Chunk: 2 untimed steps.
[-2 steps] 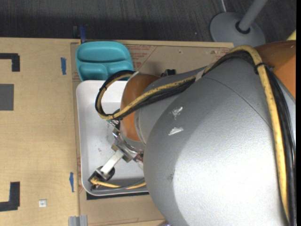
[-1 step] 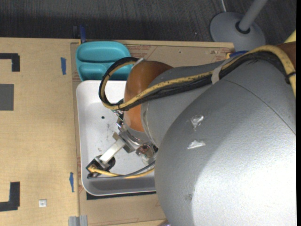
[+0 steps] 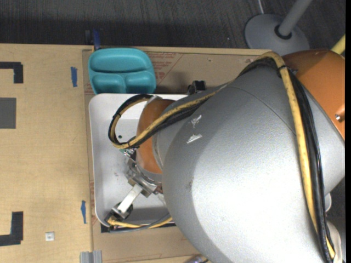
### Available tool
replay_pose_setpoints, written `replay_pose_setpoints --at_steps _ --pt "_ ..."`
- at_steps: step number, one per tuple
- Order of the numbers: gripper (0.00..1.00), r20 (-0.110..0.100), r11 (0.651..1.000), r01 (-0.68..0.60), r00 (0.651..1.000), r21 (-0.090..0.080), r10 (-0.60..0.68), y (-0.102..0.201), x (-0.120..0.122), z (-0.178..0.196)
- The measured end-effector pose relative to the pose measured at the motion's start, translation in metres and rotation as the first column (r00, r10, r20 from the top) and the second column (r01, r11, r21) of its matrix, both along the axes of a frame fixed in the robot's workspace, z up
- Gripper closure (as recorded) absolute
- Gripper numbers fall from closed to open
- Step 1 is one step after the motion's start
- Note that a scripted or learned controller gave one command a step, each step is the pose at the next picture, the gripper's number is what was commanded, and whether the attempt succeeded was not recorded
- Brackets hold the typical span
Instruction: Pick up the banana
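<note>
Banana: location cannot be told. The arm hides most of the bin, so my judgement is that it lies somewhere beneath the arm, toward 3 o'clock from the bare strip of bin floor.

Large grey KUKA arm [image 3: 247,163]: takes up the frame from centre out to 3 and 5 o'clock, reaching in from the right.

Tan, cardboard-coloured bench top [image 3: 44,147]: lies at 9 o'clock.

Shallow white plastic bin [image 3: 101,147]: left of centre. Its left wall and a strip of bare floor show at about 9 o'clock from the arm.

Teal moulded plastic piece with two hollows [image 3: 122,70]: at 11 o'clock, just beyond the bin's far rim and apart from the arm.

Metal gripper [image 3: 133,181]: low inside the bin, at 7 o'clock from frame centre and near the left wall. Whether it is clenched, released or grasping anything: cannot tell.

Step in hand (judged): the reach down into the bin for a grasp.

Notes for doing it well:
- Centre the tool over the fruit's mid-length, with the grip spanning its narrow width, not its curve.
- Come down straight and keep off the left wall.
- Close only once low enough to seat the fruit fully.
- Lift vertically and slowly, since a curved, smooth fruit is likely to roll or slip from a shallow hold.
</note>
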State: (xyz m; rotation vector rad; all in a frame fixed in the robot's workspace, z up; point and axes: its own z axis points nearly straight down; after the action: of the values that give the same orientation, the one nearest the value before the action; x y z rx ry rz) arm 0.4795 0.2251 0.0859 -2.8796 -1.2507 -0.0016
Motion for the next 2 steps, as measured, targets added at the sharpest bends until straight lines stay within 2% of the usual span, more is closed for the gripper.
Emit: replay_pose_setpoints --at_steps 1,2 --pt "1.0 0.006 1.0 -0.001 1.0 0.003 0.001 0.0016 0.0017 0.0111" --pt "1.0 0.004 1.0 -0.002 1.0 0.003 0.002 0.002 0.0016 0.0207"
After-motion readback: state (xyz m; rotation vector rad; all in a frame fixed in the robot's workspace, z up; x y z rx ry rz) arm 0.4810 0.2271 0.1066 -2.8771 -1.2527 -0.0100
